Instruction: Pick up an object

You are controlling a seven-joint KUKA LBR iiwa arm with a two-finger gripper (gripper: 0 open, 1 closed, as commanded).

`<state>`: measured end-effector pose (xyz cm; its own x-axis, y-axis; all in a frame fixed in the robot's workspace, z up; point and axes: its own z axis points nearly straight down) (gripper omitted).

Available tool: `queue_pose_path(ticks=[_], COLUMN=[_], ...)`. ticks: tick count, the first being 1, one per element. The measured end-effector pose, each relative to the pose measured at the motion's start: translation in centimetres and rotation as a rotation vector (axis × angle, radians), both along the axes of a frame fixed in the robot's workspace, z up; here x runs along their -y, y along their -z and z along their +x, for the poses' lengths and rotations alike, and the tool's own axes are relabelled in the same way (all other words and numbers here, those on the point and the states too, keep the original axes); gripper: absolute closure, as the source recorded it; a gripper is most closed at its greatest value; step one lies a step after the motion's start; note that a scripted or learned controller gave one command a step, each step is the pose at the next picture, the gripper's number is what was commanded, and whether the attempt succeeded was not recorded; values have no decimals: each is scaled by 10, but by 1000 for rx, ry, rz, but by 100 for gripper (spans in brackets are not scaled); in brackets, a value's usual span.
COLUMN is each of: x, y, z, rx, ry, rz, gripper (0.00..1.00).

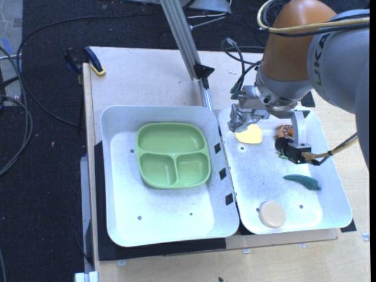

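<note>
1. While my grey arm with the orange band (299,22) reaches in from the right side of the camera view, my claw (242,122) hangs low over the far left corner of the right shallow white bin (329,210).
2. My claw is just beside a pale yellow, soft-looking rounded piece (250,136), which lies on the bin floor below the fingertips. I cannot tell how far my fingers are open, and I cannot tell if they touch the yellow piece; I see nothing held between them.
3. In the same right bin, a small orange and brown object (285,132) sits near the far side, partly behind a black part of my wrist with its cable.
4. A dark green, long curved object (303,181) lies near the middle right of this bin, well apart from my claw.
5. A beige round disc (272,214) rests near the front edge of the right bin.
6. The left shallow white bin (117,216) holds a light green plastic plate with three compartments (174,155), lying flat in its far half.
</note>
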<state>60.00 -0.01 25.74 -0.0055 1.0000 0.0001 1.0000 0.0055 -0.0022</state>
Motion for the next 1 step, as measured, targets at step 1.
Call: queue_pose_path(ticks=[1], x=[-61], y=[5], z=[-7], rx=[1], ry=[-2], rz=[0], gripper=[100])
